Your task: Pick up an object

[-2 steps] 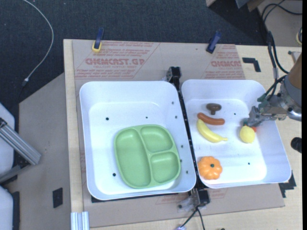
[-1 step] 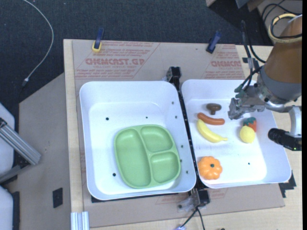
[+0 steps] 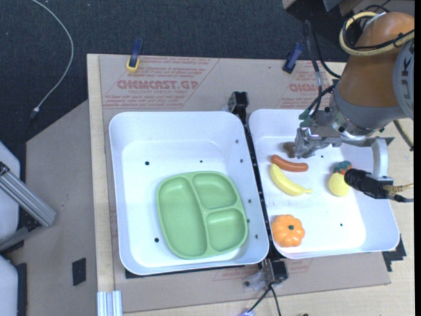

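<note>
A: Which object is it going for?

B: My guess is the sausage [image 3: 289,164], the red-brown one lying flat in the right bin [image 3: 368,239], toward its far left part. The claw [image 3: 304,145] hangs just at the sausage's far side, low over the bin floor.

A: Is it grasping anything?

B: Nothing shows between its tips. Whether it is spread or clenched I cannot tell; the metal parts run together from this angle.

A: What sits around the sausage?

B: A banana [image 3: 287,180] lies just near of it, almost touching. Further right is a lemon [image 3: 338,184], with the arm's dark fitting beside it. A small pumpkin [image 3: 287,231] rests at the near left of the same bin. The left bin [image 3: 131,137] carries a green tray [image 3: 200,212] with three compartments. Both bins stand on a worktop [image 3: 191,84] of printed board.

A: So how should the grab go?

B: I'd shift the claw slightly nearer so it centres over the sausage, and set the grip across its short width. Then come straight down. The banana is the hazard: a tip landing on it could push both things aside. Lift slowly, since the sausage looks smooth and may slip.
</note>
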Controlling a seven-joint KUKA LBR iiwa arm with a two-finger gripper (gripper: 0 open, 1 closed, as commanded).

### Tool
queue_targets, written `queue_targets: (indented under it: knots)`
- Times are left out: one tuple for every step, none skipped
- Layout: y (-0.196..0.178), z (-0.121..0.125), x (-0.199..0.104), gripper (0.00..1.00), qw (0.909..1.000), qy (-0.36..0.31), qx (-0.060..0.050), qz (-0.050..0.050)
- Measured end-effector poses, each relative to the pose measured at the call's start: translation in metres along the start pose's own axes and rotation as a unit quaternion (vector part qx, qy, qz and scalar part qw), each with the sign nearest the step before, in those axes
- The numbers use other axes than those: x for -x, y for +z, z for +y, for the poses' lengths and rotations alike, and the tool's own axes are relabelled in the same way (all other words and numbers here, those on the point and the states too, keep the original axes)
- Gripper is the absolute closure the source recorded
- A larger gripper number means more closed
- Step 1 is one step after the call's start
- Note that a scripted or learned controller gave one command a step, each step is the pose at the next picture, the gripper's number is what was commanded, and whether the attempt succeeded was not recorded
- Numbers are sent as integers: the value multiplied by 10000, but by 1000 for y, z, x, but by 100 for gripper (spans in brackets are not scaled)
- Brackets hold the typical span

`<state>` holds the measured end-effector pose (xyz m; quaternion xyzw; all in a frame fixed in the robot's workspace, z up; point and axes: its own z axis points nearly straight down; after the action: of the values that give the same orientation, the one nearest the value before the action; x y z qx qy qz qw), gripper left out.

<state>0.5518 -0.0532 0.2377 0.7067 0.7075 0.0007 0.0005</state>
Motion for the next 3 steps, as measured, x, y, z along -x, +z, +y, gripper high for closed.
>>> queue_targets:
  knots:
    - [15,24,-45,100,10000,-18,2,-2]
    - [15,59,-96,100,10000,-28,11,7]
    - [16,84,-138,100,10000,-18,10,2]
